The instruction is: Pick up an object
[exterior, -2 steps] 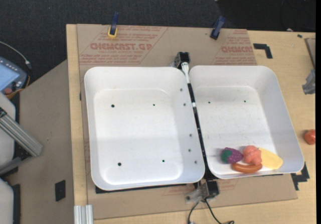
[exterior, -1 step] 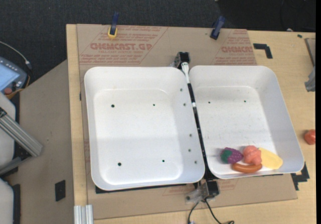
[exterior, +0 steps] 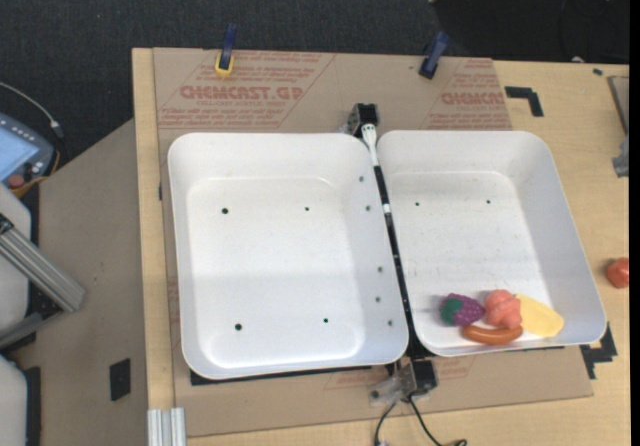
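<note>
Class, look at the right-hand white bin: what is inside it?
The right bin holds a purple toy, an orange-red toy, a yellow piece and a curved orange piece, clustered in its near corner. Parts where they overlap are hidden.

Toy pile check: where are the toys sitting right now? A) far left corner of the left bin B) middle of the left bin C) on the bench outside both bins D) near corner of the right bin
D: the toys lie clustered in the right bin's near corner.

grey sliver at right edge, perhaps the arm; pose unclear
</note>
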`<state>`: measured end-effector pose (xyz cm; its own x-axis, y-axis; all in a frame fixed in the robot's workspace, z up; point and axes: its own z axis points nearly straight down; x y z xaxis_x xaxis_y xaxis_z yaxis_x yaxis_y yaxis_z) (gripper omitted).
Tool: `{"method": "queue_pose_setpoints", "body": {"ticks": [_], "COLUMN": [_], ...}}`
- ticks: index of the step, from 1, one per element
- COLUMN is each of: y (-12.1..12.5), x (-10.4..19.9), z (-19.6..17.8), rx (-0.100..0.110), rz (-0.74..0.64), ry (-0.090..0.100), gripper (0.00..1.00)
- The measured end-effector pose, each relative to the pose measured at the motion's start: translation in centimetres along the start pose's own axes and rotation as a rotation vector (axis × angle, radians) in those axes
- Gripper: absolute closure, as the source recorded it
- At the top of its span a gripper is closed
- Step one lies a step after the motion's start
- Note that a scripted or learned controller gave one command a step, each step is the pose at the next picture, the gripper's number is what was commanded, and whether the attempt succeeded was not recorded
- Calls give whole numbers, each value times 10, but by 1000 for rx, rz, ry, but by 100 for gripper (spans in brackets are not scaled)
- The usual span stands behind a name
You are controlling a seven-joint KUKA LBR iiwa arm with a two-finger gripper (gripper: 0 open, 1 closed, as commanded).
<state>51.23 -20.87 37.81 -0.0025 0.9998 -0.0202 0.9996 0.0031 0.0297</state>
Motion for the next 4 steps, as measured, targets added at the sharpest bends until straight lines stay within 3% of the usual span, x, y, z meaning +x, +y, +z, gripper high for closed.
{"method": "queue_pose_setpoints", "body": {"ticks": [1, 2, 4], "y": [1, -11, -8], "x": [-1, -4, -5], "z": [-11, 36, 13], "rx": [-4, 35, 22], "rz": [-1, 4, 2], "ry": [-3, 22, 15], "gripper": [100, 100, 100]}}
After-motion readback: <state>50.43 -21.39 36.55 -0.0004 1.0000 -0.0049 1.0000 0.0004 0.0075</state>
